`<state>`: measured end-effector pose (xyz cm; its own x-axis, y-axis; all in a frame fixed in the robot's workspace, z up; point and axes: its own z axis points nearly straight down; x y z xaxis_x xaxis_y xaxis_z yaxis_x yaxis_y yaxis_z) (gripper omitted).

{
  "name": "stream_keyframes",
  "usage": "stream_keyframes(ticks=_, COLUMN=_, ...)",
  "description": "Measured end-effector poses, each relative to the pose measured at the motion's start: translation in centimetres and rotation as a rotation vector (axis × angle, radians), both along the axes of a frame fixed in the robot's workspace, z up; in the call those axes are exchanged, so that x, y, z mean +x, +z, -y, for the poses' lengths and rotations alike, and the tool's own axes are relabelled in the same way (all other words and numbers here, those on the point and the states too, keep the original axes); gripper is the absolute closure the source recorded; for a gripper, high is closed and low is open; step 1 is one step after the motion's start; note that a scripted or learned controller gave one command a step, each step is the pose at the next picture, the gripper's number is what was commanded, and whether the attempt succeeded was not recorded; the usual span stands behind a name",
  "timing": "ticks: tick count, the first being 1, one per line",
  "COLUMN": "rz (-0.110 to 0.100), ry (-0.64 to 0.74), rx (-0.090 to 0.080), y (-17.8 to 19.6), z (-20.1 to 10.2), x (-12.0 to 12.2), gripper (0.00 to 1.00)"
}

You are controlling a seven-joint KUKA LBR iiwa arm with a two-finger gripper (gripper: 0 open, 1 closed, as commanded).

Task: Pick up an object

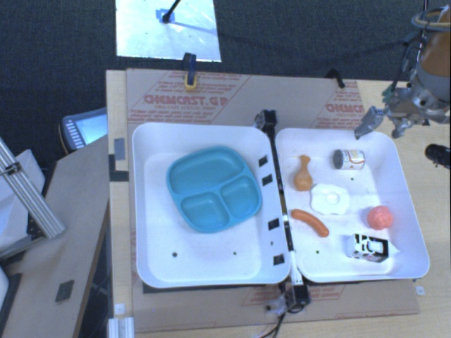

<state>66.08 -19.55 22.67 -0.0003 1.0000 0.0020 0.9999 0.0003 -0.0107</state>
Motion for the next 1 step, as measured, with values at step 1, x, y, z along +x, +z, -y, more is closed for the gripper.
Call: stream_keyframes(ticks=1, rz=0.013, ry=0.003, rx=-0.003, y=0.91, z=-0.09, x=0.25, gripper=0.00)
